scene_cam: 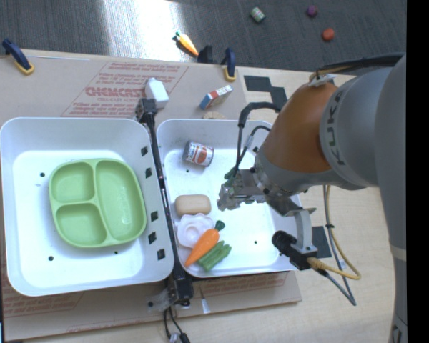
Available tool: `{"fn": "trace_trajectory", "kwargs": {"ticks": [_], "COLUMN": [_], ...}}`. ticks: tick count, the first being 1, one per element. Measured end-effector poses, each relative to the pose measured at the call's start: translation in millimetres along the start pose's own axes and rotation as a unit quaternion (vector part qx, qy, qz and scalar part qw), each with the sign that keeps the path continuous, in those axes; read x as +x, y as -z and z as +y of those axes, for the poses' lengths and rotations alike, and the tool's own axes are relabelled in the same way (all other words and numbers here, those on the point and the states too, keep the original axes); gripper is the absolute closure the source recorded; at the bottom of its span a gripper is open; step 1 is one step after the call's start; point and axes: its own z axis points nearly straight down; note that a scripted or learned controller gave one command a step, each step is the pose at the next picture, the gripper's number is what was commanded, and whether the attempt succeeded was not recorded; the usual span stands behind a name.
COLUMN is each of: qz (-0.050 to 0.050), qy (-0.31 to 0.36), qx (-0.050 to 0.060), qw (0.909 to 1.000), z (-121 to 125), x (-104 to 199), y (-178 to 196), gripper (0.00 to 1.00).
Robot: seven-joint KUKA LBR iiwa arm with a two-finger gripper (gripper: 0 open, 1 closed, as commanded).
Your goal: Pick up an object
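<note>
We judge the bun (193,204) at the right bin's (268,261) left wall light, firm and best pinched across its short sides, while our hand (229,197) hovers just right of it, wrist bent left over the bin, fingers' spread impossible to tell.

— What lies beyond the bench?
— Dark grey carpet (93,13), with a bright patch of light (121,6) falling across it.
— Anything on it?
— A few small bits (311,11), scattered, well apart from the cardboard sheet (71,84).
</note>
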Motion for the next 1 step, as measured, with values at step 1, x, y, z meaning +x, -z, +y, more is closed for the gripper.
{"fn": "trace_trajectory", "kwargs": {"ticks": [1], "qz": [0.000], "qy": [0.002], "qx": [0.000], "qw": [1.0000], "z": [0.9], "x": [0.4], "y": [10.0], "gripper": [1.00]}}
